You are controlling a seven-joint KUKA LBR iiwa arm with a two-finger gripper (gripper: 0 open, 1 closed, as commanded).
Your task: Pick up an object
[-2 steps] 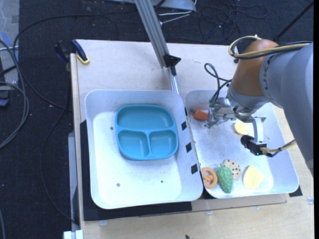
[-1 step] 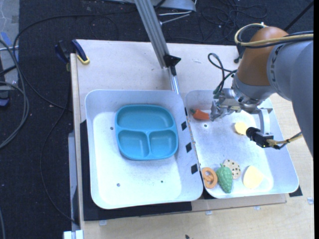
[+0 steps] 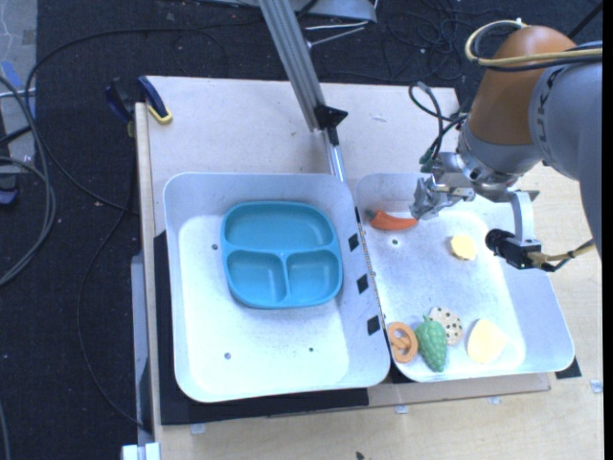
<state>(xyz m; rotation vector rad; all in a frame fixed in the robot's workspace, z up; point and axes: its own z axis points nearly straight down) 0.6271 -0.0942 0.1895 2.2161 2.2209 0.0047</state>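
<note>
Camera view: we see the gripper [image 3: 428, 199] low over the far left corner of the right bin [image 3: 536, 305], just beside the orange carrot-like piece [image 3: 393, 221] lying against the bin's left wall. We cannot tell how far the fingers are parted, and nothing shows between them. To do the pick well, we judge the gripper should centre over the piece's thick middle, straddle its short axis, and keep clear of the wall. The arm [image 3: 536, 94] reaches in from the right, wrist bent steeply down. The left bin [image 3: 192, 353] carries a blue divided tray [image 3: 283, 254]; other small items sit along the right bin's near edge.
</note>
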